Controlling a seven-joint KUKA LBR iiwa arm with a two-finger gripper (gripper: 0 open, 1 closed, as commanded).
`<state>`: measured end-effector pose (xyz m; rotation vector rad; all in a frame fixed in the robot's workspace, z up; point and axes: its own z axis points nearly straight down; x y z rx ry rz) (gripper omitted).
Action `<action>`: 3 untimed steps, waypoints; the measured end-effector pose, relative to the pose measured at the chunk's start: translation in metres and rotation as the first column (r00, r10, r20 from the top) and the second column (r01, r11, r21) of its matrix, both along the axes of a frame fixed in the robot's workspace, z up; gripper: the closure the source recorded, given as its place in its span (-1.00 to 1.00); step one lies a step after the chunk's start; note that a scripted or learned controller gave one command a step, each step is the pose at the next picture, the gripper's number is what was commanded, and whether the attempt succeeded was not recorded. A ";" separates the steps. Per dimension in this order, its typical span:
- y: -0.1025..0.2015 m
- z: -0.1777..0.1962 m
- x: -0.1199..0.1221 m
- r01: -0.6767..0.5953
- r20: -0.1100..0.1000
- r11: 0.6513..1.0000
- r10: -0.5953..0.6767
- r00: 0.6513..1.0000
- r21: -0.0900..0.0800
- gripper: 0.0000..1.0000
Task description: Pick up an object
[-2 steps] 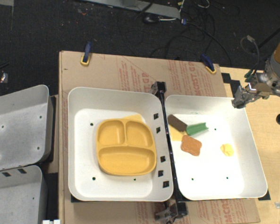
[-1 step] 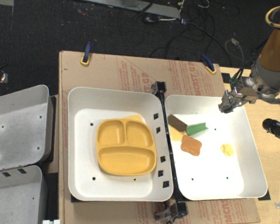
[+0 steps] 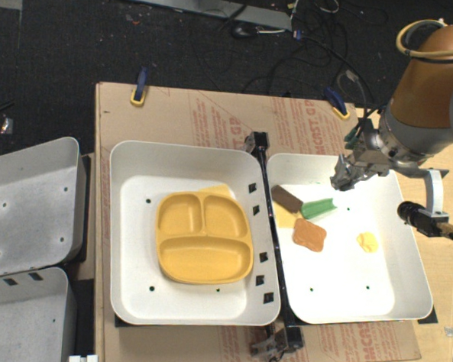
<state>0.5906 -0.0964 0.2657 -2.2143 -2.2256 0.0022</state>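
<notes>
Four small objects lie in the right bin point(image 3: 403, 302) — brown, green, orange, yellow; gripper point(image 3: 343, 180) above, grip unclear.

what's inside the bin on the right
The right bin holds a brown block, a green piece, an orange piece and a small yellow piece. The gripper covers part of its far side.

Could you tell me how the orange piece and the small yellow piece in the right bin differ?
The flat orange-brown piece is larger than the small pale yellow lump. The orange piece lies close beside the green block, while the yellow lump sits alone farther right. The orange piece looks roughly squarish; the yellow lump is rounder. Both rest loose on the floor of the right white bin, apart from the claw.
</notes>
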 end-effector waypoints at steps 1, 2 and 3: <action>0.052 -0.008 -0.007 -0.002 0.000 1.000 0.002 1.000 0.001 1.00; 0.101 -0.003 -0.025 -0.003 0.000 1.000 0.003 1.000 0.001 1.00; 0.141 -0.015 -0.041 -0.001 -0.001 1.000 0.001 1.000 0.000 1.00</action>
